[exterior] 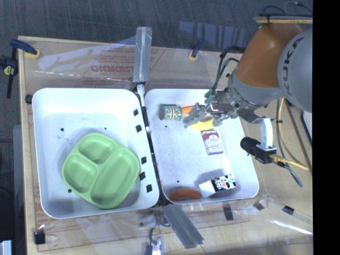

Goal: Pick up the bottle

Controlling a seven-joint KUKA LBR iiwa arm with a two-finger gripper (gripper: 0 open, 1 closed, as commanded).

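The bottle [171, 112] is small and green with an orange cap, and lies on its side near the back of the right bin [241, 158], cap pointing right. My gripper [197, 116] hangs low just to the right of the cap, over a yellow object [201, 125]. Whether it touches the bottle cannot be made out. The grey arm with its orange band [265, 57] reaches in from the right.
In the right bin are also a red box [212, 142], a white box with a black pattern [218, 184] and a brown sausage-shaped item [185, 194] at the front. A green divided plate [102, 169] lies in the left bin [53, 116].
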